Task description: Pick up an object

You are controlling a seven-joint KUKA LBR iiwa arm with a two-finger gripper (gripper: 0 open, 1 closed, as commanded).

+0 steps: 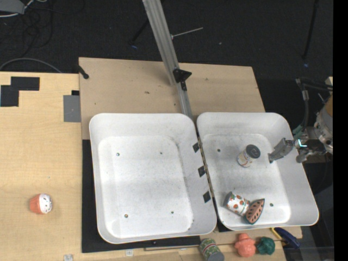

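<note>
Pincer (288, 150) hovers over right bin (283, 125) near its right wall; finger spread cannot be told. Small grey-capped jar (249, 155) lies just left. Patterned cup (237, 203) touches brown shell-like piece (255, 211).

The arm (325, 125) runs off the right edge; the pincer (293, 148) is seemingly open, too small to tell

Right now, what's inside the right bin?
In the right bin: a small can near the middle, a spotted cup on its side and a brown brush against it. Anything beneath those is covered.
</note>
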